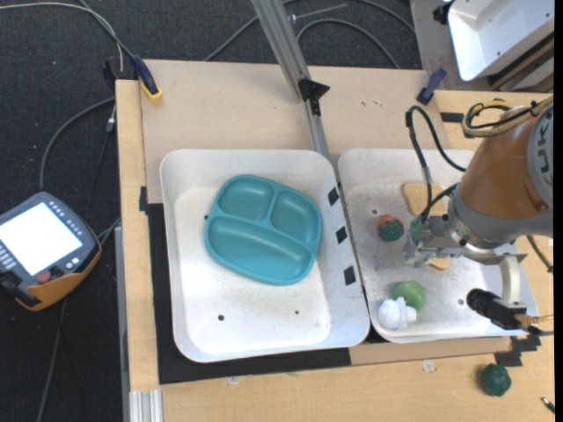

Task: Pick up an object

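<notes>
No text or label is legible anywhere.

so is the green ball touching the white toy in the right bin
Touching. The camera view shows the green ball pressed against the white toy with no gap between them.

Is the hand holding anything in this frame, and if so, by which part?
It cannot be told. The hand is low in the right white bin, near the small red-and-green toy, with nothing visibly between its tips.
</notes>
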